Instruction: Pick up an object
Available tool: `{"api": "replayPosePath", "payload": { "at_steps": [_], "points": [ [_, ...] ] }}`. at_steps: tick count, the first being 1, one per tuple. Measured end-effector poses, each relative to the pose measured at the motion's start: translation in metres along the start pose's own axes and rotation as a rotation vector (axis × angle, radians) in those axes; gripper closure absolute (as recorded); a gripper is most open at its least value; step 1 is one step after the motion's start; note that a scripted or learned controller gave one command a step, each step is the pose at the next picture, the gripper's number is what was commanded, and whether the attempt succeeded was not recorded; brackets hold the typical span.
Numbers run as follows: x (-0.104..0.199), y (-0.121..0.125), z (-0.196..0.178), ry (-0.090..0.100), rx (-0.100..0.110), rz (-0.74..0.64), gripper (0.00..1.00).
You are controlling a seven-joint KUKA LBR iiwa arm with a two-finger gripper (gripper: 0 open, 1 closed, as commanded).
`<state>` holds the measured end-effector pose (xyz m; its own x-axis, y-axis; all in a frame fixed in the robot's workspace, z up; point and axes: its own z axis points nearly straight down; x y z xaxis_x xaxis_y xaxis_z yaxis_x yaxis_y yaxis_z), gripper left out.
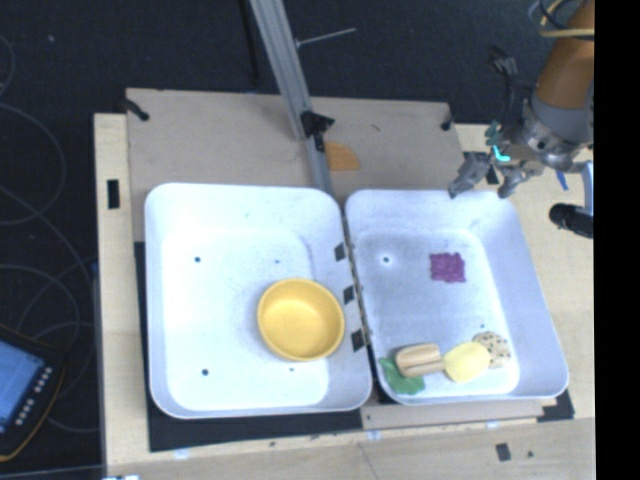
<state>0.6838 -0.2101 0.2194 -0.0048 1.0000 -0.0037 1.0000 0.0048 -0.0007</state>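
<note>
My gripper (483,182) hangs over the far right corner of the right bin (520,238), fingers spread apart with nothing between them. Below it in that bin lies a flat purple square (447,266). Along the bin's near edge sit a tan wooden cylinder (417,357), a yellow lump (465,361), a speckled beige piece (491,344) and a green scrap (398,376). A yellow bowl (300,319) stands in the left bin (200,228), near its right side.
A grey metal post (285,68) slants up from between the two bins at the back. An orange patch (341,156) lies on the board behind the bins. A tablet screen (20,388) sits at the far left.
</note>
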Motion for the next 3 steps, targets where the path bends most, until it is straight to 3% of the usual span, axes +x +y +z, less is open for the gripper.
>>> {"api": "replayPosePath", "payload": {
  "at_steps": [2,3],
  "points": [
    [-0.007,0.0,0.113,0.002,0.003,0.0,0.0],
    [-0.008,0.001,0.099,-0.003,-0.002,-0.004,1.0]
  ]
}}
